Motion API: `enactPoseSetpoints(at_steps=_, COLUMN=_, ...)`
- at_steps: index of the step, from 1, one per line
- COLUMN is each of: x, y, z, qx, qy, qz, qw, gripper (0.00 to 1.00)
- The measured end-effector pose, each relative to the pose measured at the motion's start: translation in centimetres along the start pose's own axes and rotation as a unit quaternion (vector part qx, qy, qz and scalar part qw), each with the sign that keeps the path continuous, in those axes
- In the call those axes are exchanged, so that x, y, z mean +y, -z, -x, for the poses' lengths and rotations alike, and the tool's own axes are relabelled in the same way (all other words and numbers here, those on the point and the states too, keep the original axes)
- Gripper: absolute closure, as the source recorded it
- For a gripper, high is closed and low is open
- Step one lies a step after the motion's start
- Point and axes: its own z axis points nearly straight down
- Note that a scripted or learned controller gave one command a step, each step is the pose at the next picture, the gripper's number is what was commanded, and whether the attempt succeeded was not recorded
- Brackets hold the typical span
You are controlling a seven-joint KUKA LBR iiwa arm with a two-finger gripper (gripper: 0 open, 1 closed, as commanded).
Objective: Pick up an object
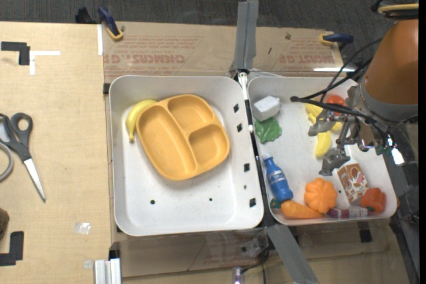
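Observation:
My gripper (322,147) hangs over the right bin (301,86), low above its right half, and stands open. A small yellow banana-shaped toy (323,143) lies in the gap between the two fingers; I cannot tell whether they touch it. Another yellow piece (313,112) and a red tomato (334,102) lie just beyond the gripper. Near the front of the bin sit an orange pumpkin (320,194), a carrot (299,211), a snack packet (352,181) and an orange-red pepper (374,199).
A blue bottle (276,179), a green toy (268,131) and a white block (265,106) lie along the right bin's left side. The left bin (126,209) holds an orange divided plate (181,136) and a banana (135,116). Scissors (25,149) lie on the bench at left.

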Motion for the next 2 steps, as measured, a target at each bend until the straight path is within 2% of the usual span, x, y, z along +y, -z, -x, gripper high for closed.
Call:
enactPoseSetpoints(at_steps=1, x=-2.7, y=-11.4, z=4.8, qx=-0.001, qy=0.048, qz=0.0, qw=0.9988, gripper=0.0)
enactPoseSetpoints(at_steps=2, x=-3.9, y=-11.3, z=12.0, qx=-0.003, qy=0.056, qz=-0.001, qw=0.9984, gripper=0.0)
